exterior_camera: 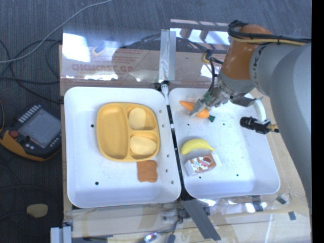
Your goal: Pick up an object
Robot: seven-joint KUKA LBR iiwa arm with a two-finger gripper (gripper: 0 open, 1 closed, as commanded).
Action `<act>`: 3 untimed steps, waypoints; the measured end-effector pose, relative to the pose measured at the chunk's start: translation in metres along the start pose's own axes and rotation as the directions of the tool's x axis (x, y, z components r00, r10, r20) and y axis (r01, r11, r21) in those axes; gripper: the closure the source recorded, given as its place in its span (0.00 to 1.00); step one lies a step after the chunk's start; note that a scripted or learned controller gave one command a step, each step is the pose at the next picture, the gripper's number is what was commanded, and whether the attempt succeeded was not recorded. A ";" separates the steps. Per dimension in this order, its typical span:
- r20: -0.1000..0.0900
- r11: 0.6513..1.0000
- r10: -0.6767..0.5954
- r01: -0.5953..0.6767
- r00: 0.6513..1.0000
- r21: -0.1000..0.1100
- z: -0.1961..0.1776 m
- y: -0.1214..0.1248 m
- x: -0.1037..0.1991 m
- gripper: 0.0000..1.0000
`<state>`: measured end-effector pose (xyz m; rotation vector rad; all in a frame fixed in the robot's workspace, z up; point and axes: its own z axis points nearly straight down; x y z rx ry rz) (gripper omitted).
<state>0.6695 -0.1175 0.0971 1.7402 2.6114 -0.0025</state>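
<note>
An orange toy carrot (188, 105) lies at the back left of the right bin (253, 171), its green end (211, 118) pointing right. My gripper (200, 108) is down low directly over the carrot's middle, hiding part of it, with the arm reaching in from the right. A yellow banana (196, 146) lies nearer the front of the same bin. Just in front of the banana is a small white packet with a red picture (201, 164).
The left bin (81, 176) holds a yellow divided tray (112, 131) with two pale round pieces (137, 118) (143, 145) in its right compartments. A brown cracker-like square (147, 171) lies in front of the tray. A raised divider (172, 135) separates the bins.
</note>
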 end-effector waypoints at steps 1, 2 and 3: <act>-0.005 1.000 0.004 -0.004 1.000 0.000 -0.087 -0.017 0.051 1.00; -0.004 0.999 0.043 -0.043 0.999 0.002 -0.130 -0.041 0.042 1.00; -0.006 0.999 0.041 -0.041 0.999 0.001 -0.139 -0.040 0.043 1.00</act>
